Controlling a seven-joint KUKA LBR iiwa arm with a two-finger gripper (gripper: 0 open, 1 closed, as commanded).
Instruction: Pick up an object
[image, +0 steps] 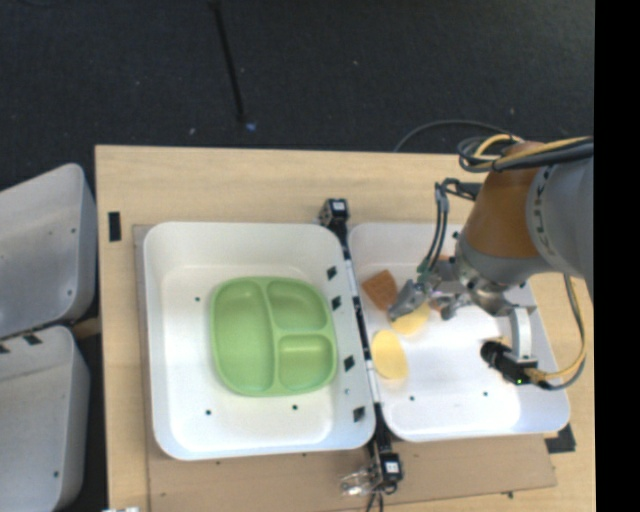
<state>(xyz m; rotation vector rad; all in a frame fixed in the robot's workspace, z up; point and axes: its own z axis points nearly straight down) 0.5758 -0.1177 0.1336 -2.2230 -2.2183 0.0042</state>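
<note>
Yellow pieces are your likeliest targets, and both lie in the right bin (470, 425), which serves as the landmark for everything below.

In the camera view, the larger yellow piece (389, 357) rests on the bin floor close to the bin's left wall, roughly at mid-depth. It is a rounded oval whose long axis runs roughly front to back along that wall. A smaller yellow piece (409, 323) sits just beyond it, a little further from the left wall, and a brown block (379, 289) lies beyond that again, toward the bin's far left corner.

You will see the gripper (418, 298) low over the left half of the same bin, with the grey arm (520, 225) and its orange band reaching in across the bin's right side. The tips sit right at the small yellow piece and just beside the brown block; whether they touch either one you cannot tell from this slant. Whether the jaws are wide or narrow is also not readable, because the wrist and cabling crowd that spot, and nothing can be seen held between them.

The relation to watch: the small yellow piece lies directly under or just in front of the jaws, while the larger oval lies further toward the bin's near side, against the left wall. I judge the small piece to be the nearer pick; the oval's closeness to the wall may leave little room on that side.

The left bin (170, 420) holds a green divided tray (272, 335), well apart from the gripper.
</note>
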